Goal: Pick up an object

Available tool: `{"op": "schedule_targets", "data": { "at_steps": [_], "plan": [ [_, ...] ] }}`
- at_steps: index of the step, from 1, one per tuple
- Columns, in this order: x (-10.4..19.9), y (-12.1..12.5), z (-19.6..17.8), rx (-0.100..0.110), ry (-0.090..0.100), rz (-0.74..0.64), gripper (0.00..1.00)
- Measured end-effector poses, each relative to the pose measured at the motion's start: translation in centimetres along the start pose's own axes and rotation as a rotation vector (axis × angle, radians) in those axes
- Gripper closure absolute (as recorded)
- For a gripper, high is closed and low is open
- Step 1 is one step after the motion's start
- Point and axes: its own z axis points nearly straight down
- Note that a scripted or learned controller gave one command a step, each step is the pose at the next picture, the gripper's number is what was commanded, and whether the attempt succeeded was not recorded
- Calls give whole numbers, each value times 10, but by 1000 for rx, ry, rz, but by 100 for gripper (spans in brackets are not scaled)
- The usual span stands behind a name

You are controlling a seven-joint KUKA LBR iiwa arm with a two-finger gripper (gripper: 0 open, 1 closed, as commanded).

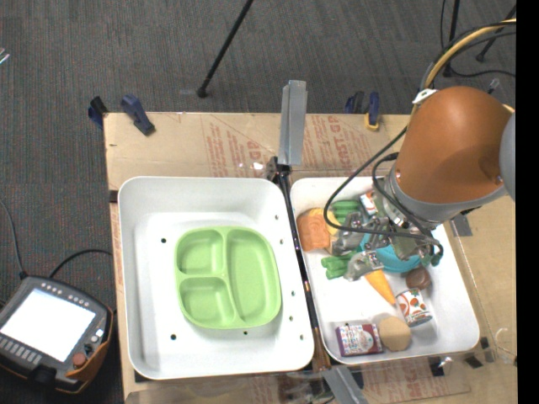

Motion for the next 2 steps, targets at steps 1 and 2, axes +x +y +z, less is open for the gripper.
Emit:
{"op": "schedule_targets", "data": {
  "at_steps": [1,2],
  "plan": [
    [39,-54,84,-3,12,-16,100],
    [13,-13,29,0,-2,-52,100]
  ]
}}
